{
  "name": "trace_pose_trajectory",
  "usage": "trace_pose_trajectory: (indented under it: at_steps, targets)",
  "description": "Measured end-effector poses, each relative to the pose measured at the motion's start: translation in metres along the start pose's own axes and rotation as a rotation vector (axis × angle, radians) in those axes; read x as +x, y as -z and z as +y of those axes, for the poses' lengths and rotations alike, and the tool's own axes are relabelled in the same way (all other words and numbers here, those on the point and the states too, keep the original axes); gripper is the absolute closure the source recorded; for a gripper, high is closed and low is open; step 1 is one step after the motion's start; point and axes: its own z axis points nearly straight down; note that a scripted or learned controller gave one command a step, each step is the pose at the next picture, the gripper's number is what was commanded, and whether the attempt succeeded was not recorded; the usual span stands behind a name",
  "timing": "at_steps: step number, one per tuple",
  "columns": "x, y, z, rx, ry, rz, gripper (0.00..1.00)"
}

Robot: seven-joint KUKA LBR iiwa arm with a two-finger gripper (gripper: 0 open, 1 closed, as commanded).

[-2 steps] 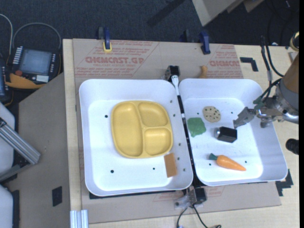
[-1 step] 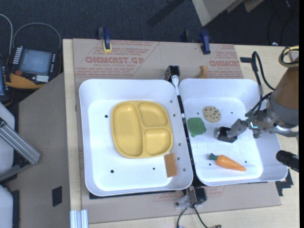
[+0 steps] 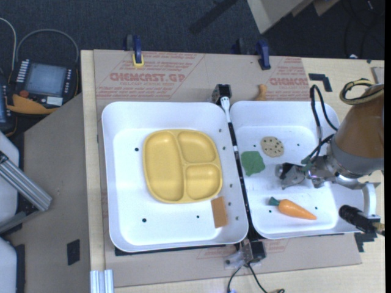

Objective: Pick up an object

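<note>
I have the arm (image 3: pixel 360 136) reaching into the right bin (image 3: pixel 324 224), the gripper (image 3: pixel 287 174) low between the green piece (image 3: pixel 252 162) and carrot (image 3: pixel 293 208), approaching. Fingers: I can't tell. Next, I'd centre over one, then close.

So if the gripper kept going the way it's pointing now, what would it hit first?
Probably the green piece: the gripper points toward the view's left across the right bin, and that piece lies nearest ahead. Height is unclear, so it might pass over.
</note>
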Motion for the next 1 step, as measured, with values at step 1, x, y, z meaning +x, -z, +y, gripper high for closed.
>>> trace_pose_trajectory:
  at_steps: [1]
  targets:
    - [0.0006, -0.0235, -0.0006, -0.003, 0.0, -0.001, 0.0]
